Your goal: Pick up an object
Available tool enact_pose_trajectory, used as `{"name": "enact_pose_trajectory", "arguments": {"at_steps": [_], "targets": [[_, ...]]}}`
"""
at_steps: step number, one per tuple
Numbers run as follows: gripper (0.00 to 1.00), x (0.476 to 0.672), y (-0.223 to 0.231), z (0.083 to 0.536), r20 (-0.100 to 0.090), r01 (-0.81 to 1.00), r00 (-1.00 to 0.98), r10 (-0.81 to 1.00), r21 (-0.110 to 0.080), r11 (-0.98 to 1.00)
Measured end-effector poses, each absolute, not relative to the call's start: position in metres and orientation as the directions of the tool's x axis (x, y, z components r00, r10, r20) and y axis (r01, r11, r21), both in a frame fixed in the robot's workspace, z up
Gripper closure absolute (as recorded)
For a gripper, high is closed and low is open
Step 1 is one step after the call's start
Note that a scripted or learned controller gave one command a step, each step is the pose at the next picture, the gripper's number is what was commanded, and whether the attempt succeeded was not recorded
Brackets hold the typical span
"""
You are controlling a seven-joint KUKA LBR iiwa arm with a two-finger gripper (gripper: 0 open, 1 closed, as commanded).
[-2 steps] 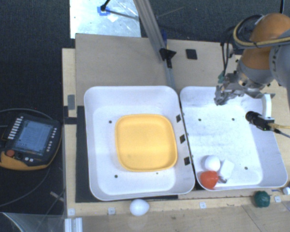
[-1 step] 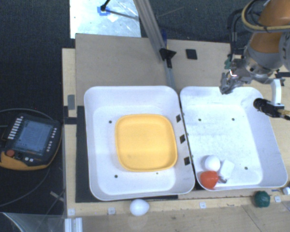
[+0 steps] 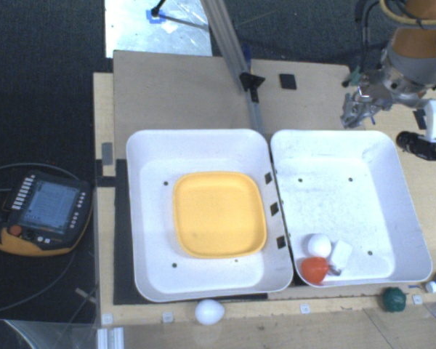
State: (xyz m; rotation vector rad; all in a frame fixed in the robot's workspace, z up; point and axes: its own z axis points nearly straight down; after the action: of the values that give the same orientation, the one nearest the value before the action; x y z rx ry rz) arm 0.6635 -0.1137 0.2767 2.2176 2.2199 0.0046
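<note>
- Objects for picking lie in the right bin (image 3: 349, 151), bunched in its near-left corner: a white ball (image 3: 319, 245), a red ball (image 3: 315, 270) just in front of it, and a small white block (image 3: 341, 254) touching the white ball on its right side.
- The red ball sits against the bin's near wall; a small dark piece shows between it and the block, too small to identify.
- The left bin (image 3: 149, 195) holds a yellow plate (image 3: 219, 214), square with rounded corners, lying flat near the middle.
- The two bins touch along their inner edges, where small dark clips show.
- The gripper (image 3: 356, 113) hangs over the table (image 3: 182, 93) just beyond the far edge of the right bin, well apart from the balls and the block. Nothing is seen between its fingers; how far they stand open cannot be told at this angle.
- The arm (image 3: 420, 46) enters at the top right, with its orange band above the wrist.
- On the table in front of the bins: a white egg (image 3: 209, 312) near the left bin's front edge, and a dark green ball (image 3: 394, 299) by the right bin's near-right corner, with a small blue and white thing beside it at the frame's edge.
- A control pendant (image 3: 42, 211) with a screen lies on the dark floor to the left, its cable curling around it.
- A grey pole (image 3: 229, 35) slants down to the table behind the bins.
</note>
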Motion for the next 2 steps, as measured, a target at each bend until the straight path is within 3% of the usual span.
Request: {"name": "enact_pose_trajectory", "arguments": {"at_steps": [2], "targets": [[1.0,0.645,-0.004,0.264,0.001,1.0,-0.005,1.0,0.0,0.005]]}}
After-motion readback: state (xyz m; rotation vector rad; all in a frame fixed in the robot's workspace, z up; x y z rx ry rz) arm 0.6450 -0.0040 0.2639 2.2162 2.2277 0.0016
